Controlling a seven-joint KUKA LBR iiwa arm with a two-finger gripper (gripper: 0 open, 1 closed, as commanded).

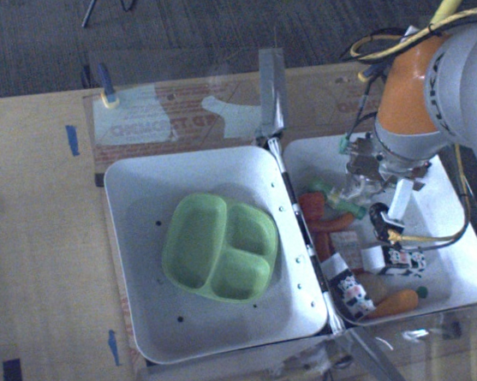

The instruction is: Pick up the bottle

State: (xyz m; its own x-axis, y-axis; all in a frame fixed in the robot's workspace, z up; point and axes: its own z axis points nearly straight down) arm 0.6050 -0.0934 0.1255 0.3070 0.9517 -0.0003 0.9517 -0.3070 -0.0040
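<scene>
1. The bench (39, 253) bears two white bins side by side: the left bin (152, 325) and the right bin (465, 282)
2. The arm (459, 89) reaches in from the right, its orange band above the wrist, the wrist bent down over the right bin's upper half
3. A green tray (219, 246) with three compartments lies tilted in the middle of the left bin
4. The gripper (360, 181) hangs low over the clutter at the right bin's left side; how it stands cannot be told
5. The bottle (342, 194), clear and hard to make out, lies just beside the gripper, near a red item (314, 206)
6. A carrot (396, 301) lies at the right bin's lower edge
</scene>
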